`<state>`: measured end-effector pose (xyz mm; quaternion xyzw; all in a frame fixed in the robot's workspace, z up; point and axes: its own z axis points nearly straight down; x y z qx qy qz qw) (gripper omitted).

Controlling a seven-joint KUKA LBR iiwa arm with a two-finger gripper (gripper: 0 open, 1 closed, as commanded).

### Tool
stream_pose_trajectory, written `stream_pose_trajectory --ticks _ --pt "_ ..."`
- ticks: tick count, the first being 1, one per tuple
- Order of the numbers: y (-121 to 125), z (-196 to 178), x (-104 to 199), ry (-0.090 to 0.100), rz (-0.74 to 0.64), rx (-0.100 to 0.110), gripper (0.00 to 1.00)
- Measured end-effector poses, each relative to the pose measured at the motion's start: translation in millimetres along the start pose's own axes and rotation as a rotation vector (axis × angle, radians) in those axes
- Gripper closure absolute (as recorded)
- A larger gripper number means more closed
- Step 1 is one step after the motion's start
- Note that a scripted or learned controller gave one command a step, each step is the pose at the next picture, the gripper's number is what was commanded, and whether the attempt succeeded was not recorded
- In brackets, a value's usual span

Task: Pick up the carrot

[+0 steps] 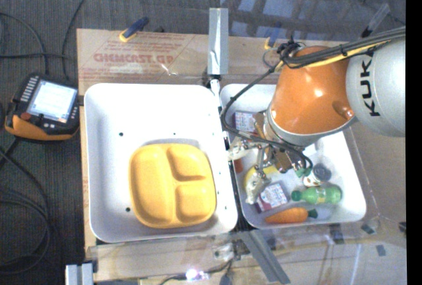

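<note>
While the arm [310, 99] hangs over the right bin [356, 201], we can see the carrot [287, 216] lying near that bin's front wall, long axis roughly left-right, green stem end toward the right. Just behind it sit a green bottle [318, 195] and a small red packet [273, 196]. Our left bin [105, 119] holds a yellow divided tray [173, 185]. We can't tell the state of the tool [273, 159].
</note>
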<state>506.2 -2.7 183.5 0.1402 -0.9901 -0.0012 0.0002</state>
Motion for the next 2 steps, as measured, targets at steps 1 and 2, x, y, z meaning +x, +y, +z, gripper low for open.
stream_pose_trajectory --ticks 1,2 --pt "-18 -215 16 -0.007 -0.155 0.003 0.00" --pt "-12 -127 13 -0.003 -0.532 0.002 0.00"
